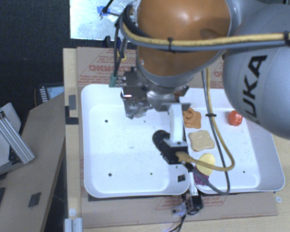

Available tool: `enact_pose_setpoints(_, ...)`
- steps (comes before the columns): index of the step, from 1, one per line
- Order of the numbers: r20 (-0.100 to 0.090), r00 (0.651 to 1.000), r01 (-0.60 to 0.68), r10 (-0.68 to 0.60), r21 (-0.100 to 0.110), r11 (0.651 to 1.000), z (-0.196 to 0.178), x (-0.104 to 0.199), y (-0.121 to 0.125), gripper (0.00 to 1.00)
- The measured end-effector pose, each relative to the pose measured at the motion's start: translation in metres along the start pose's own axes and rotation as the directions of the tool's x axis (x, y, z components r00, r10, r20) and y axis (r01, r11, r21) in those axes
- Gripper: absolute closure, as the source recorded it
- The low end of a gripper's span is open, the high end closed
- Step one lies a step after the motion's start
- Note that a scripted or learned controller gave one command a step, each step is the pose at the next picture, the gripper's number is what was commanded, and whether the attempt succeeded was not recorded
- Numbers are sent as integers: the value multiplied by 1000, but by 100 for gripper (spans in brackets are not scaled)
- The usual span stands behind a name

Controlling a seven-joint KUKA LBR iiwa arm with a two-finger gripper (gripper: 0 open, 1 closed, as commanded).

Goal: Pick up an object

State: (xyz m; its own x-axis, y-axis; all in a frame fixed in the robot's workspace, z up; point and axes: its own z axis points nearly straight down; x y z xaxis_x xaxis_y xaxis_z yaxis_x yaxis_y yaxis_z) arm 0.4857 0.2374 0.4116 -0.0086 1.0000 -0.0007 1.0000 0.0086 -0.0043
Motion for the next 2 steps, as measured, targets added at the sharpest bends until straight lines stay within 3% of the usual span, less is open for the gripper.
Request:
enact_pose_setpoints(1, -2, 1000, -17, 17, -16, 1000, -96, -108, 0, 100)
enact_pose_setpoints(2, -6, 1000, 4, -4, -10, 1000, -125, -8, -1, 100)
